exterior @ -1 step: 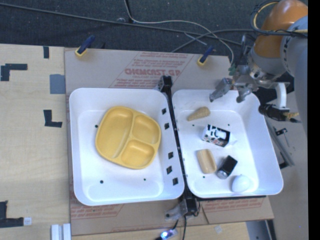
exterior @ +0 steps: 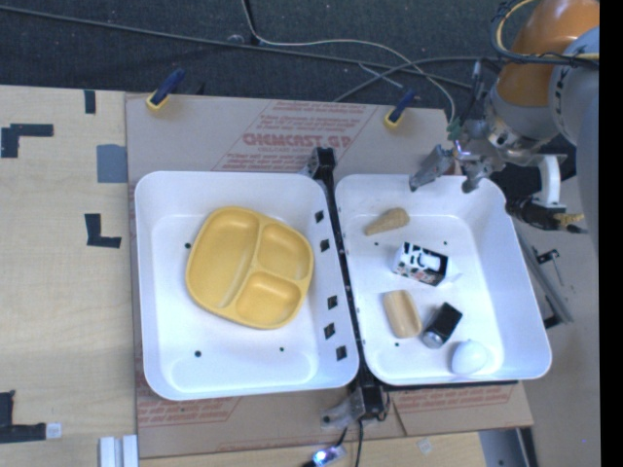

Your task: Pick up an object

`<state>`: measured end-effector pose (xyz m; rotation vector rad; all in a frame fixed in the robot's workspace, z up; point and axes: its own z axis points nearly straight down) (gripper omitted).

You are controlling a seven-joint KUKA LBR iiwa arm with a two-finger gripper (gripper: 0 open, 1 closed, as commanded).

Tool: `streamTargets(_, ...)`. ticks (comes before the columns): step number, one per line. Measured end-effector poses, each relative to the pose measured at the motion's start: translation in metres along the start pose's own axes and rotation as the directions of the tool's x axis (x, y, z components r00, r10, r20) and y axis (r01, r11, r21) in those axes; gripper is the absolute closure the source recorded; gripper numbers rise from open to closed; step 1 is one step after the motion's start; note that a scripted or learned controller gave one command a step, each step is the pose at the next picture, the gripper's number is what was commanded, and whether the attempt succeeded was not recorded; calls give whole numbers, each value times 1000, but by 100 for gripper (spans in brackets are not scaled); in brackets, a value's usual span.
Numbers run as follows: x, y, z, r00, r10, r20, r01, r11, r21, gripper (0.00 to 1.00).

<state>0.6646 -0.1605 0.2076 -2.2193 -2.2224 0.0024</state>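
A: Where is the gripper (exterior: 450, 170) right now?

B: It hangs at the upper right of the frame, above the far rim of the right bin (exterior: 516, 261). Its two fingers stand spread apart, with nothing between them.

A: And what can it pick?

B: Everything loose lies in that bin: a tan lump (exterior: 386, 222) near the top, a black-and-white packet (exterior: 421, 263) in the middle, a tan block (exterior: 401, 313) below it, a small black box (exterior: 443, 324) just beside the block, and a white ball (exterior: 469, 357) at the lower right. The left bin (exterior: 161, 290) holds a yellow tray (exterior: 250, 267).

A: Which looks the best target?

B: Probably the tan lump. It lies nearest the gripper and well apart from the rest. The arm should come straight down, straddle its narrow width and close only once low enough. The black box and block sit too close together for a clean grip.
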Motion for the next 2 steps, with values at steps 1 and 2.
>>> streamTargets(1, -1, 1, 64, 1000, 0, 0, 0, 1000, 4, 0)
streamTargets(2, 0, 3, 115, 1000, 1, -1, -1, 1000, -5, 0)
